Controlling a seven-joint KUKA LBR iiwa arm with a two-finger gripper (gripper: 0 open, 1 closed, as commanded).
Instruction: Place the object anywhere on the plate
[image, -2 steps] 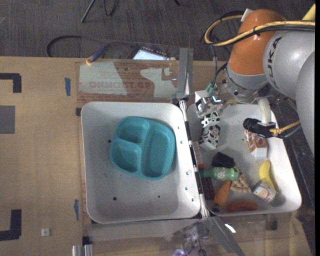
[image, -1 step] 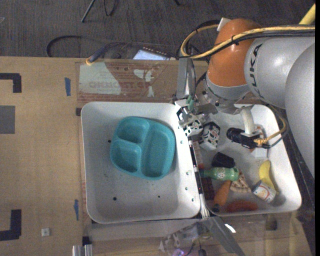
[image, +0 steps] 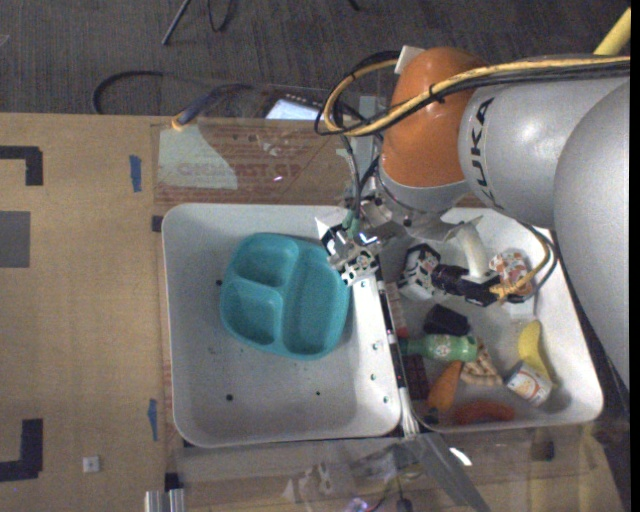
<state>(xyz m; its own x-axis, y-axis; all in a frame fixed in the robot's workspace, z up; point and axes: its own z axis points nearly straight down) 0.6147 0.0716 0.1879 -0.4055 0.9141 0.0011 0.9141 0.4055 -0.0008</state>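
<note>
My gripper (image: 350, 250) hovers at the teal plate's (image: 283, 295) right rim. I cannot tell its opening or any hold.

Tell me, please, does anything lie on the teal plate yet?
No: the teal plate lies bare in the left bin.

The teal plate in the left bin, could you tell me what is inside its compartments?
Nothing lies in the teal plate; its three compartments look bare. The gripper covers its right rim.
</note>
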